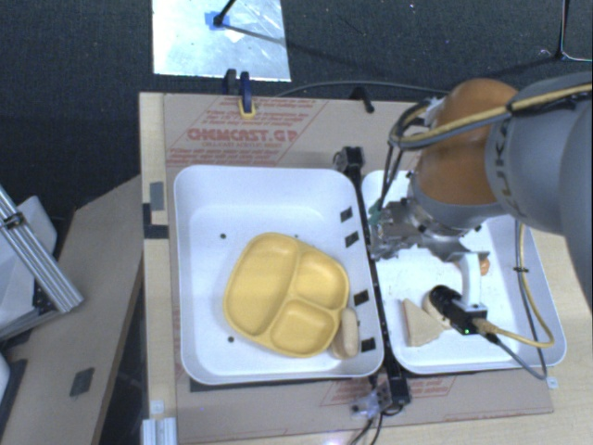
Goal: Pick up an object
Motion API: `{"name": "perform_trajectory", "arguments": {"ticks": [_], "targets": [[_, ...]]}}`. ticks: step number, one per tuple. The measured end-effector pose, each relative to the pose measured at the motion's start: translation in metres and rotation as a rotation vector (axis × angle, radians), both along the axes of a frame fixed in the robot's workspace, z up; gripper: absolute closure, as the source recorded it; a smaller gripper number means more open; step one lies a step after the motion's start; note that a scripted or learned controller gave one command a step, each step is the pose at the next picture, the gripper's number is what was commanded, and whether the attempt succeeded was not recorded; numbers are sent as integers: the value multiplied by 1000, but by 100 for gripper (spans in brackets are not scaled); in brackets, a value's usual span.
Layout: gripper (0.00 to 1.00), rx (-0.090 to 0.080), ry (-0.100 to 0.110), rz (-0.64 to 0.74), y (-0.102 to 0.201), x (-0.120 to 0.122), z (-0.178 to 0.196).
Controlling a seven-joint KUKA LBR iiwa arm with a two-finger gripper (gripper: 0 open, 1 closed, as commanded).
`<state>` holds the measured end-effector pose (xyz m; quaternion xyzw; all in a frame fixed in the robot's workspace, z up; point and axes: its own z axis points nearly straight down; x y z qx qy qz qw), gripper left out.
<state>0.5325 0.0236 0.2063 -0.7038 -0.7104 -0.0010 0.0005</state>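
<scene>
In the right bin (pixel 447 356), the end effector (pixel 394 228) is seen close to the left wall; whether it is open or holding anything cannot be told. A tan wedge (pixel 422 324) lies free near the front edge, frontward of the end effector, its long axis running roughly front to back.

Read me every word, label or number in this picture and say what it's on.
"CHEMCAST GP": red print on the brown sheet behind the left bin.
Smaller red lines around it and at the sheet's front edge: too small to read.
Dark letters on the grey arm: cut off, unreadable.
</scene>
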Motion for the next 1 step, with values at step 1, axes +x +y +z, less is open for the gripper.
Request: {"name": "perform_trajectory", "arguments": {"ticks": [1], "targets": [[100, 0, 0, 1, 55, -9, -4]]}}
